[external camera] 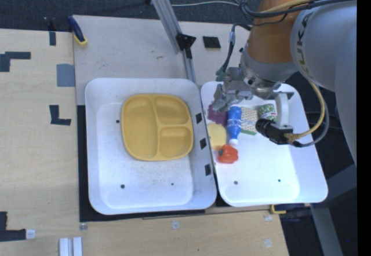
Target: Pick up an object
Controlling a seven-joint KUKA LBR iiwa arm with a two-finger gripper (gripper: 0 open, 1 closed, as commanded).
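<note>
Wooden bench [35, 150] w/ two white bins: left bin [104, 191] holds yellow divided plate [157, 126]; gripper [223, 98], finger state cannot be told, sits at frame centre-right over right bin [278, 185], just above blue bottle [233, 123] & orange object [227, 155].

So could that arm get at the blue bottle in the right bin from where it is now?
Probably yes. The gripper hangs right beside the blue bottle, whose top lies uncovered. The yellow block and orange piece crowd it, though.
</note>
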